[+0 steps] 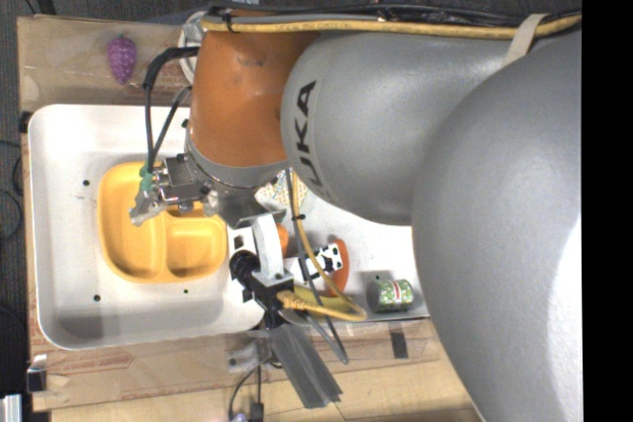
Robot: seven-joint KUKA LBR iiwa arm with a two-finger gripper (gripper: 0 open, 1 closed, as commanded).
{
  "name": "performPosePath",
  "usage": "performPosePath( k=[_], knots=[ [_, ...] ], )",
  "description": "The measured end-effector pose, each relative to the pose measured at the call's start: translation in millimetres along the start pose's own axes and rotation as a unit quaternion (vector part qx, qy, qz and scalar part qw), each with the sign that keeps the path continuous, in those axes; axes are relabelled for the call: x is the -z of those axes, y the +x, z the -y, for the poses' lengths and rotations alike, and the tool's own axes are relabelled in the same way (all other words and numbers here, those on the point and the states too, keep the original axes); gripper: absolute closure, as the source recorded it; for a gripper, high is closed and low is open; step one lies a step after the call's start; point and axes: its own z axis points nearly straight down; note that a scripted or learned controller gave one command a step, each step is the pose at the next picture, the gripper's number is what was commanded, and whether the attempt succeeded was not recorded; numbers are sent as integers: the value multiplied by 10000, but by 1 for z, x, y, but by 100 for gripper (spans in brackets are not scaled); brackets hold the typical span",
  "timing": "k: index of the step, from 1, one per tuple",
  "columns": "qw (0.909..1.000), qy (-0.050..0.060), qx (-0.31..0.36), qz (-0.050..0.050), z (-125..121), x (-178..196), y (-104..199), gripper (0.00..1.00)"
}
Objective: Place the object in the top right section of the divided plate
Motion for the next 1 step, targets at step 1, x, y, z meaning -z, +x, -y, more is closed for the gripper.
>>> performPosePath(
  k=[1],
  knots=[
    [10000,0,0,0,0,0,0,0]
  ],
)
